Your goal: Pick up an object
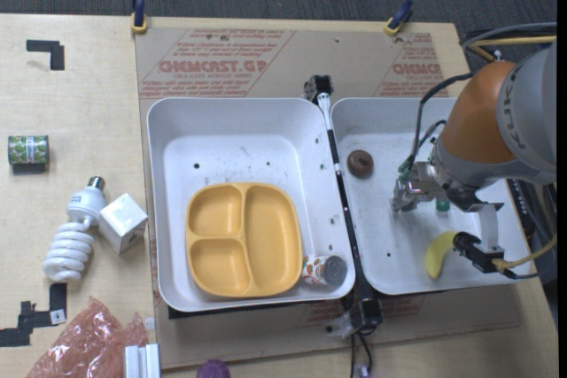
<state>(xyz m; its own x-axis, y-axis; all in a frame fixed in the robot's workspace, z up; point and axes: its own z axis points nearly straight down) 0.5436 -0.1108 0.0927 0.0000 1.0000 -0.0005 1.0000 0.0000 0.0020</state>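
Camera view: the arm (496, 115) comes in from the right, grey w/ orange band, over the right bin (376, 124). The gripper (406, 197) hangs low above the bin floor, roughly mid-bin; the view does not let one tell how it is set, wide or narrow. Nothing is visibly held.

Objs in the right bin: a small brown roundish obj (360, 162), dark, dull surface, lying on the floor toward the bin's upper left. It sits up and to the left of the gripper, near but apart. A yellow banana-like obj (438, 253), curved, short, lies near the bin's lower right, below and to the right of the gripper, apart from it, just beside a black part of the arm's fittings.

Left bin (168, 133): a yellow divided plate (244, 239) w/ three compartments lies flat, toward the front. At its lower right corner a small can (324, 271) lies on its side, grey lid end facing right, touching or just beside the plate rim.

On the bench left of the bins: a spiral light bulb (73, 236), a white cube (123, 222) just beside it, a small green can (27, 150) farther up, and a reddish mesh bag (84, 341) at the lower edge.
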